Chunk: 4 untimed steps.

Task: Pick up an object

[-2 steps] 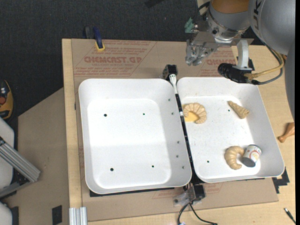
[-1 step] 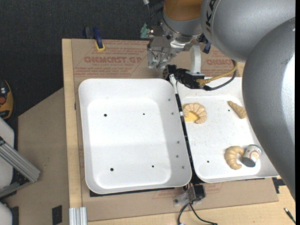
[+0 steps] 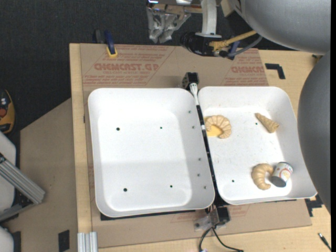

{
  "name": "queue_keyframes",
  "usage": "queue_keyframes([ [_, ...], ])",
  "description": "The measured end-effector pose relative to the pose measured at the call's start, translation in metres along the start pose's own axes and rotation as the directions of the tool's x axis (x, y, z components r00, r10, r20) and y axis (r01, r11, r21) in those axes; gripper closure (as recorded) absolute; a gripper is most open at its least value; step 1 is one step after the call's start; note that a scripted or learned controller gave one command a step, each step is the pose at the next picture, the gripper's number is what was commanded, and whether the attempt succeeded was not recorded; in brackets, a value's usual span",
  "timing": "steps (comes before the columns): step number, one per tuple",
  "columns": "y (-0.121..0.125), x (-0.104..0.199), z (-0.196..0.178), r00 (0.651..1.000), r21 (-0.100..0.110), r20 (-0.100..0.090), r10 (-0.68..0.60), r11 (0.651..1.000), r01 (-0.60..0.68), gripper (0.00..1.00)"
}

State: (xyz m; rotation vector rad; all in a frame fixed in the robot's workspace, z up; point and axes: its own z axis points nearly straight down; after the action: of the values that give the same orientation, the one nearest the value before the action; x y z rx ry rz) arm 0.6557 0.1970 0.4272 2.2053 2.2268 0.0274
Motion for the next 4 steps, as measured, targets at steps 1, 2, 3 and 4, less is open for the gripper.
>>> queue_keyframes([
  [1, -0.038, 0.030, 0.025, 1.000, 0.023, 0.007, 0.005, 1.000, -0.005, 1.00],
  [2, -0.105, 0.029, 0.016, 1.000, 0.024, 0.008, 0.007, 1.000, -0.007, 1.00],
  [3, -0.165, -0.034, 0.152, 1.000, 0.037, 0.015, 0.015, 0.999, -0.016, 1.00],
  [4, -0.135, 0.033, 0.019, 1.000, 0.002, -0.001, 0.002, 1.000, -0.002, 1.00],
])
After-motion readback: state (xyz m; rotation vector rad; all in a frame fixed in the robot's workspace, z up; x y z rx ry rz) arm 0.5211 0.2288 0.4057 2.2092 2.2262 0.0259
